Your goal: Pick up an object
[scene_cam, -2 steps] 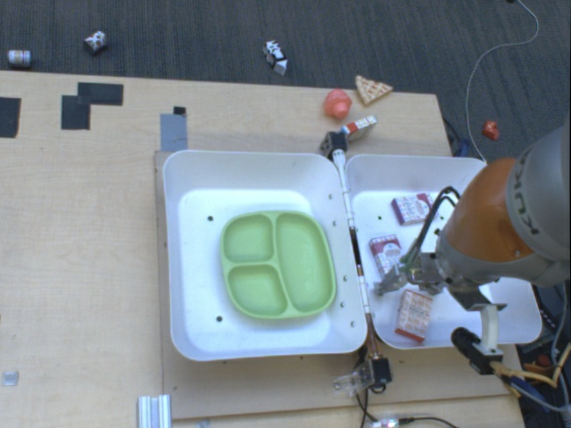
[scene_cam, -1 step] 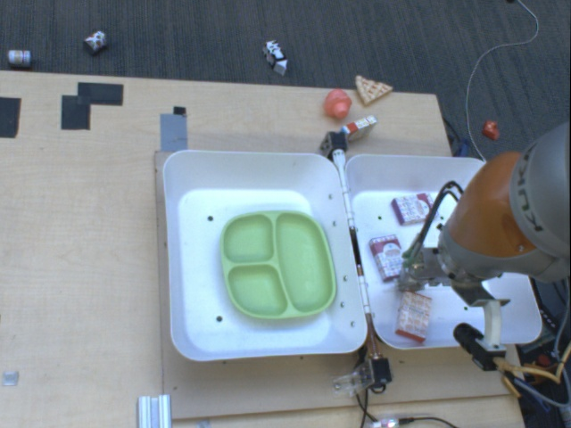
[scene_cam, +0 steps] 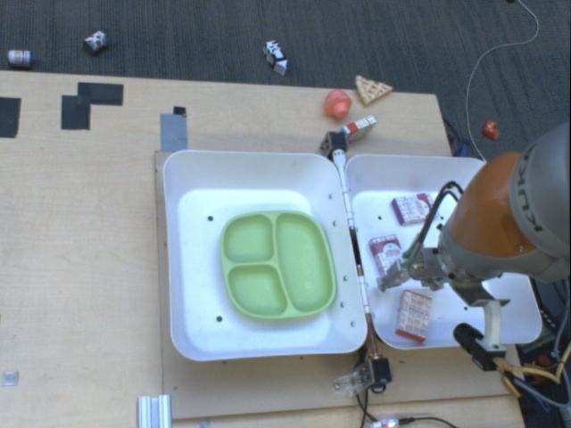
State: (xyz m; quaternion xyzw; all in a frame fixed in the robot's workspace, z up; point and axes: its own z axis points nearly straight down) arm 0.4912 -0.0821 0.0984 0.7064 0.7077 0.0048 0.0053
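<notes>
The claw (scene_cam: 403, 273) hangs low over the right bin (scene_cam: 526, 324), near its left side. It is not possible to tell if the claw is wide or narrow, because the big grey and orange arm (scene_cam: 500, 217) covers most of it.

Three small red and white packs lie in this bin. One pack (scene_cam: 414, 315) lies just below the claw. Its long side runs up and down, tipped a little. A second pack (scene_cam: 385, 253) sits just above the claw, and it looks partly hidden by it. A third pack (scene_cam: 410, 209) lies farther up, with its long side running left to right.

To the left of the claw is the left bin (scene_cam: 178, 266). A green tray (scene_cam: 278, 264) with three parts lies inside it.
</notes>
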